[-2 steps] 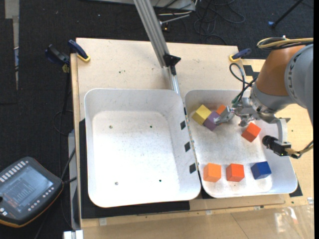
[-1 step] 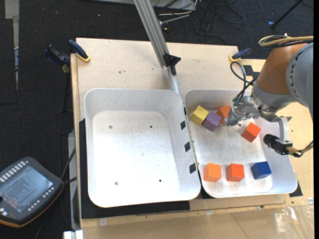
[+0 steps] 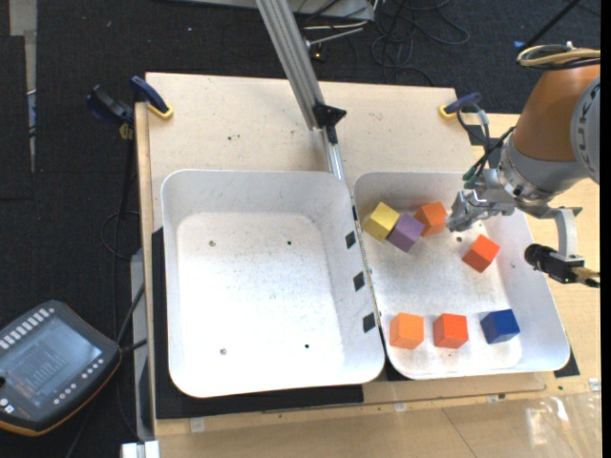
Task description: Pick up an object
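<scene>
While your grey arm reaches from the frame's right, its pincer (image 3: pixel 465 210) hovers in the right white plastic bin (image 3: pixel 544 337), just beside the small orange cube (image 3: pixel 431 218); I cannot tell its state.

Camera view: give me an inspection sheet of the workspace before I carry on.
Surface: pale speckled bench board bearing a left white plastic bin and a right white plastic bin.
Job's things: in the right bin, a yellow cube, purple cube, four orange cubes, blue cube.
Clutter: nothing seen.
Grippers: claw beside the upper orange cube; finger state unclear.
Cables: black leads behind the bench.
Surroundings: grey handheld pendant on the floor; blue-and-yellow clamps.
</scene>
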Robot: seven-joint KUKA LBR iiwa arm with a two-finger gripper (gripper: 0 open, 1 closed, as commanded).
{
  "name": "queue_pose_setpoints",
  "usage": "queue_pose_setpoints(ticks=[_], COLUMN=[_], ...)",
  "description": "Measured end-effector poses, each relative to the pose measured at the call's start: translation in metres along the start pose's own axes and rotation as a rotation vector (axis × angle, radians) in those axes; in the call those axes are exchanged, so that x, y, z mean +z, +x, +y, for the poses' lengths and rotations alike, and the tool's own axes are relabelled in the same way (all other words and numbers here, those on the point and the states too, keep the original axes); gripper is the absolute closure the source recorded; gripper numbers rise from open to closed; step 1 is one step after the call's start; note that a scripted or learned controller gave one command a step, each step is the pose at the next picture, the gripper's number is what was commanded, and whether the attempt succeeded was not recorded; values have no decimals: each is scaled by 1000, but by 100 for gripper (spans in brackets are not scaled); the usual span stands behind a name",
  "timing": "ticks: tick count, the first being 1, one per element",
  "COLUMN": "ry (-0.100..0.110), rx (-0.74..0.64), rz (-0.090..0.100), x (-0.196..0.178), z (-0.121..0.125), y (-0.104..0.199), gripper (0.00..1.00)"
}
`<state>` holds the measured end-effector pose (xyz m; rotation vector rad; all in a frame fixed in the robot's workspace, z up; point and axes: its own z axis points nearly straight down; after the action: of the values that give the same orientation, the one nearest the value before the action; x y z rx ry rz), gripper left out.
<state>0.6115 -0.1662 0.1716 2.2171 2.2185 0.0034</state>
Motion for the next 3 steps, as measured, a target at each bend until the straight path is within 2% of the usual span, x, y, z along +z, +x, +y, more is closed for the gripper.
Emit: queue_pose_setpoints(ticks=[2, 3], ry=[1, 5], rx=[-2, -6], rz=[1, 3], x=[-79, -79], z=[2, -5], y=[1, 51], gripper=[100, 100])
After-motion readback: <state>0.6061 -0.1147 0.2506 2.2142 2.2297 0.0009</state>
